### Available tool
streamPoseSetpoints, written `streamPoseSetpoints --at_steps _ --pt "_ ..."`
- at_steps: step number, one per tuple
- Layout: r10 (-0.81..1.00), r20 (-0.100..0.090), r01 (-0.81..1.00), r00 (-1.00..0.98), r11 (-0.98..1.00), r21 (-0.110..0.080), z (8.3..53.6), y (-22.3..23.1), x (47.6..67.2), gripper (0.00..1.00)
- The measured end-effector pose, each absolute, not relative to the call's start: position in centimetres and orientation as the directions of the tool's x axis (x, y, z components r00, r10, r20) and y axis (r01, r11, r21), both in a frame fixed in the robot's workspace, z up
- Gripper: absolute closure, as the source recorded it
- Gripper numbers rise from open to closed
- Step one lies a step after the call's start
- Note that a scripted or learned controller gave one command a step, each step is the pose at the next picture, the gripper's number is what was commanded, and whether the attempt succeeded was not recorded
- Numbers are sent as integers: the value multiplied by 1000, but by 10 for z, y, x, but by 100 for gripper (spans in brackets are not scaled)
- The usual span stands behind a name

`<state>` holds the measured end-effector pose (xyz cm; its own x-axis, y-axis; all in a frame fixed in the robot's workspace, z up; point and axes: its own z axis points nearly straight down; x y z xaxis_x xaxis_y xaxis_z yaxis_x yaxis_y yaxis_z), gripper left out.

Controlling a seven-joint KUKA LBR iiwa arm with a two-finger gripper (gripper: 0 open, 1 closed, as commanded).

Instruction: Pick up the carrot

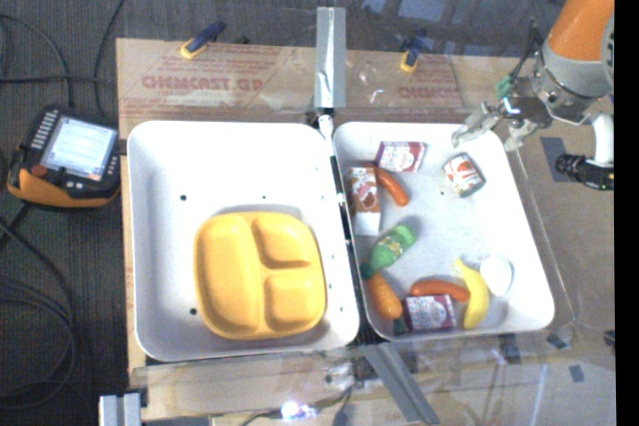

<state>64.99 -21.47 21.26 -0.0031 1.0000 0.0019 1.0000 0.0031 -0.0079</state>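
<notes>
So far, you have nothing in hand: the carrot [382, 295] lies untouched on the floor of the right bin [519, 214], hard against that bin's left wall near its front corner, leafy end pointing toward the wall. Take the carrot as your landmark. Just above it sits a green bottle [390, 248], and just to its right a red sausage [439, 289] rests atop a red-labelled packet [431, 312], with a banana [473, 291] and a white cup [495, 273] beyond. Farther up from the carrot you see another red-labelled packet [363, 190] with a second sausage [391, 187] beside it, a third packet [400, 156] and a small can [463, 174].

Your hand [483, 121] hovers well apart from the carrot, over the bin's far right corner, its fingers spread and holding nothing. Left of the carrot, across the wall, the other bin [160, 175] carries a yellow divided tray [262, 274].

As you can judge, the whole job remains: travel across the bin, descend, close, lift.
</notes>
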Motion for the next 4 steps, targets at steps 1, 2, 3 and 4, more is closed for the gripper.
streamPoseSetpoints --at_steps 1,2,3,4 --pt "999 -1 999 -33 33 -7 318 -196 658 0" --pt "1000 1 1000 9 -9 -9 133 -215 601 0" --pt "1000 2 1000 10 -10 -9 150 -132 568 0" --pt "993 -14 992 120 -119 31 115 -117 491 0"
